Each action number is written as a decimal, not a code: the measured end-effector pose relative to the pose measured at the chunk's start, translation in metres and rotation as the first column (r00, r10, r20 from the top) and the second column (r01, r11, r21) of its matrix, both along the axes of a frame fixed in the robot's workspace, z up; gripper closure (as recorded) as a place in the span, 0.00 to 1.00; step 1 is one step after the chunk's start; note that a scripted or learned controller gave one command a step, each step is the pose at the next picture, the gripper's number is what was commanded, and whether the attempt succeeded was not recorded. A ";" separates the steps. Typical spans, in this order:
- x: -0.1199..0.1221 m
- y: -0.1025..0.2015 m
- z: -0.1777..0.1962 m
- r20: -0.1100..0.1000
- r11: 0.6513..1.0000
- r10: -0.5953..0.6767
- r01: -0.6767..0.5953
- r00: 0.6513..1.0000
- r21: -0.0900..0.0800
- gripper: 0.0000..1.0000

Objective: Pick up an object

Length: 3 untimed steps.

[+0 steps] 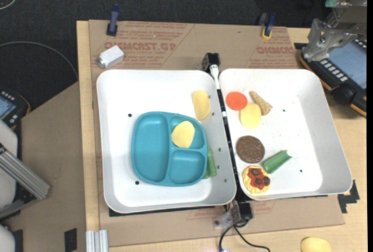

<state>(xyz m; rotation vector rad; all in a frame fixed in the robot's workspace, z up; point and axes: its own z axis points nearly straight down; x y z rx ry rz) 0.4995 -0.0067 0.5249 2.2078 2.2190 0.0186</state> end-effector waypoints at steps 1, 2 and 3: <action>-0.021 0.007 -0.078 -0.024 1.000 -0.006 0.006 1.000 -0.001 1.00; -0.020 0.024 0.016 -0.003 1.000 -0.003 0.003 1.000 0.001 1.00; -0.021 0.034 -0.089 -0.028 1.000 -0.005 0.005 1.000 -0.002 1.00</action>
